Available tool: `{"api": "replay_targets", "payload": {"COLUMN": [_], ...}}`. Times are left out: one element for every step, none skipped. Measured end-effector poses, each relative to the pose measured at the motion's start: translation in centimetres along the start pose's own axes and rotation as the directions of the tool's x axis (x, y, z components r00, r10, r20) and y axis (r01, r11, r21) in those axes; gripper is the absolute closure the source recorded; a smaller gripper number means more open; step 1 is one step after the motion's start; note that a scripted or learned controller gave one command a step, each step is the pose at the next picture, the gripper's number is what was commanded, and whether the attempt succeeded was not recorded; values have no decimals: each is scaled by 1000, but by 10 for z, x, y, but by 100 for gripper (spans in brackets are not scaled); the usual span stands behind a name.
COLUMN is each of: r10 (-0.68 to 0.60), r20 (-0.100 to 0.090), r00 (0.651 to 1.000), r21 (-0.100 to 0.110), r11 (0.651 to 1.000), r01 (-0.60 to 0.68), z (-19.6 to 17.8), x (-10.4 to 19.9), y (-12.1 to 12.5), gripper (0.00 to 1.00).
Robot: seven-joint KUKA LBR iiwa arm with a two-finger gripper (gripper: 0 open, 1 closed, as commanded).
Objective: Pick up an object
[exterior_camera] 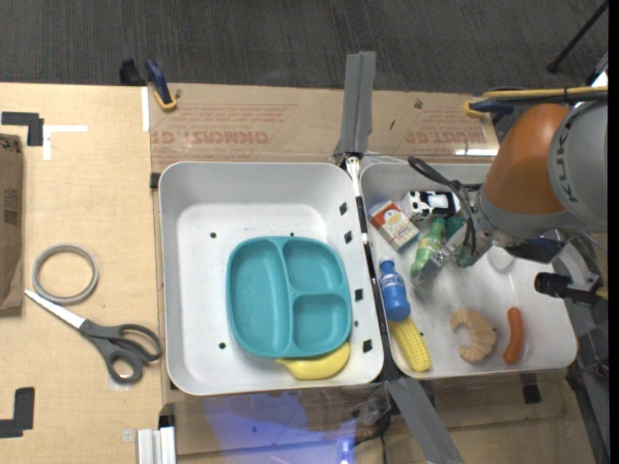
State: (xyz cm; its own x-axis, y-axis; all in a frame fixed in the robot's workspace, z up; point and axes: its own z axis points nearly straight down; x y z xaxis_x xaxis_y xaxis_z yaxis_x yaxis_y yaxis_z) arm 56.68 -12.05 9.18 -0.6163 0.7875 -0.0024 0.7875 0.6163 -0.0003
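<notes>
Both bins (184, 259) are seen as smooth white plastic with a faint sheen, and the divided teal plate (288, 296) as matt plastic. The tabletop (77, 211) is shown as pale wood-grain board, overlaid by matt brown printed cardboard (242, 124). The scissors (97, 332) are rendered with bright metal blades and grey plastic handles; the arm's orange band (527, 158) appears glossy.

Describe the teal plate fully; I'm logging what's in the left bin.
The teal plate is a rounded-rectangle divided dish, plastic-looking, with one long compartment and two smaller ones, all bare. It lies flat and upright, slightly turned, in the left bin. A yellow banana pokes out from under its near edge, touching it.
</notes>
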Motion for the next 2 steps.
{"api": "replay_targets", "payload": {"r10": [-19,87], "r20": [-2,-2], "r00": [1000,996], "r21": [1,2], "r11": [1000,996], "r01": [19,-87], "z": [0,0], "x": [5,32], "y": [27,-13], "gripper": [0,0]}}
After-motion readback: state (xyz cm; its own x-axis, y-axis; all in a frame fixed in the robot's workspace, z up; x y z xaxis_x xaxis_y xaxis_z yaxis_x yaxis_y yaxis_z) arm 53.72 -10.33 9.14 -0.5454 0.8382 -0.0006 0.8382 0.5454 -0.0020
